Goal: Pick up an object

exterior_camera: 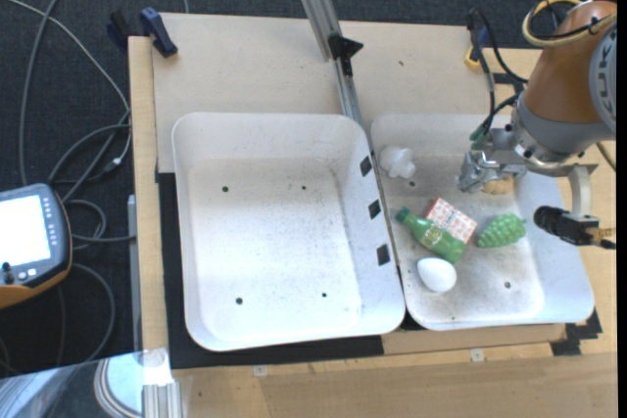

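So the arm [573,78] is reaching in from the right and hanging its hand [480,173] low over the back part of the right bin [563,294]. I honestly can't tell how far open the hand is, it's just a grey metal lump from this angle. There's something tan peeking out just beside it [502,183], but I'm not seeing anything clearly held, so I'm not calling that a grab.

The stuff to pick from is sitting nearer the front of the bin than the hand, toward the camera side and slightly to the left in the view. Closest looks like the little red-and-white box [452,220], and touching its lower-left side is the green bottle [430,236]. The bottle is lying flat with its long axis running diagonally, cap end pointing up-left toward the bin divider. To the right of the box there's a bumpy green thing [502,231], and below the bottle a white egg-shaped object [437,274]. A small white piece [397,162] is sitting off to the left of the hand, near the back corner.

My guess is the box and bottle, being jammed together, are going to be awkward to separate. The left bin [196,152] isn't in play here.
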Controlling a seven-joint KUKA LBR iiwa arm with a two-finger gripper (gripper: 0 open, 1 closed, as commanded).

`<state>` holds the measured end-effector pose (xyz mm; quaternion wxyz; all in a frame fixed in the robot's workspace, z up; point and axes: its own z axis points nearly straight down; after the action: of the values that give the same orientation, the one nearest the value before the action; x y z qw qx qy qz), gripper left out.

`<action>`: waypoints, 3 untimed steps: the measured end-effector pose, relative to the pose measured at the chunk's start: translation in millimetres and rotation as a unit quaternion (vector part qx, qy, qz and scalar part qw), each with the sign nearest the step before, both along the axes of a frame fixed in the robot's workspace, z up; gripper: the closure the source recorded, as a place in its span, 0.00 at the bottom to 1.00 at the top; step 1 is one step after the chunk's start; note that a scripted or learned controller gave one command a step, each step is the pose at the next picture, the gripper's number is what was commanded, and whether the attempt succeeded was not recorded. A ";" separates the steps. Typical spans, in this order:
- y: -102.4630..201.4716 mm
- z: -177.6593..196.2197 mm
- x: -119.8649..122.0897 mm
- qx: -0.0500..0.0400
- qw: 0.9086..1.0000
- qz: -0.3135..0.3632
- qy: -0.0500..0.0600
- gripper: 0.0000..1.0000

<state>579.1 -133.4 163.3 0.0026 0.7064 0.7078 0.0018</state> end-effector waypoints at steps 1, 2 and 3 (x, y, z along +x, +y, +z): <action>9.0 60.3 3.1 0.000 1.000 0.001 -0.001 1.00; 9.3 85.1 4.2 0.000 1.000 0.000 0.001 1.00; 68.9 74.2 10.3 0.002 1.000 0.003 0.004 1.00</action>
<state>589.4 -64.5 237.5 -0.0020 0.7046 0.7096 0.0002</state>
